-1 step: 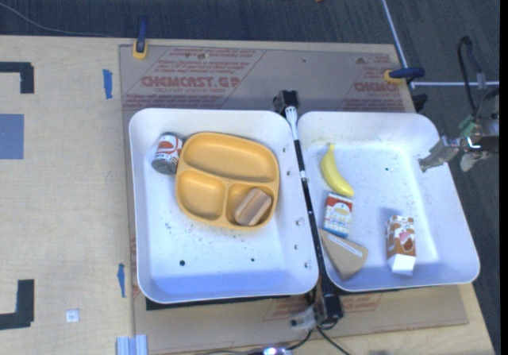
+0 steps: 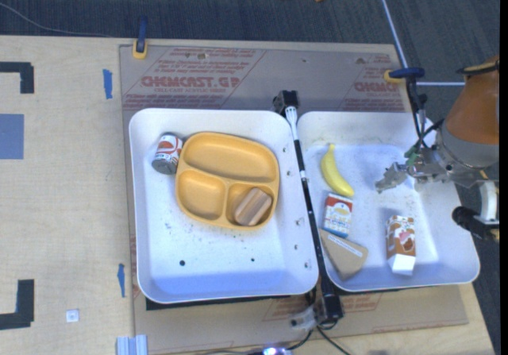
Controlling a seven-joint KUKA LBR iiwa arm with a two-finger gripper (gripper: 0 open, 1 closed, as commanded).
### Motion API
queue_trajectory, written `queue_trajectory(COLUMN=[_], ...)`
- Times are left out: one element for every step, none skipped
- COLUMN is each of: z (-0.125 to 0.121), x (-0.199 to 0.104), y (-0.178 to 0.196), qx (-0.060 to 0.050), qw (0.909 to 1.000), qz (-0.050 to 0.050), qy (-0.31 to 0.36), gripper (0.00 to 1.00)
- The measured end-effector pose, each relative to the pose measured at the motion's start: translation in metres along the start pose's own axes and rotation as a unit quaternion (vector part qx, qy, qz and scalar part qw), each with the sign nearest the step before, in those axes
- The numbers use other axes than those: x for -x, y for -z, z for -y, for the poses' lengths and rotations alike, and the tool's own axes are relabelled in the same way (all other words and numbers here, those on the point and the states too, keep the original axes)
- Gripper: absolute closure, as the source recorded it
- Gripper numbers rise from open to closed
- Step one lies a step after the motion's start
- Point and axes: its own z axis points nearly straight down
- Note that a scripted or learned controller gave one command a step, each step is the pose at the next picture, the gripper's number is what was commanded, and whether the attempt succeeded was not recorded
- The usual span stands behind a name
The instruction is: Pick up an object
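Note:
The right bin [image 2: 452,270] holds a yellow banana [image 2: 336,172], a small red and white carton [image 2: 338,215], a tan wedge [image 2: 346,255] and a brown and white carton [image 2: 402,243]. My gripper [image 2: 394,177] hangs over the middle of this bin, reaching in from the right, to the right of the banana and above the brown carton. I see nothing between its fingers. The left bin [image 2: 151,266] holds a yellow divided plate [image 2: 214,163] with a brown bread-like piece [image 2: 252,206] in one compartment, and a small can [image 2: 166,153] beside the plate.
A black clamp [image 2: 285,101] sits at the top of the seam between the bins. A blue clamp [image 2: 403,73] and a thin rod stand at the back right. Cardboard sheet [image 2: 198,75] lies under both bins.

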Motion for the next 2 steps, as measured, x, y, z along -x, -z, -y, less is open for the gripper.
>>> queue_trajectory(z=[0.056, 0.055], x=[-0.013, -0.009], y=[-0.010, 0.001], qx=[0.007, 0.011], qw=[1.0000, 0.9999], qz=[0.003, 0.008], qy=[0.000, -0.002], gripper=[0.00, 1.00])
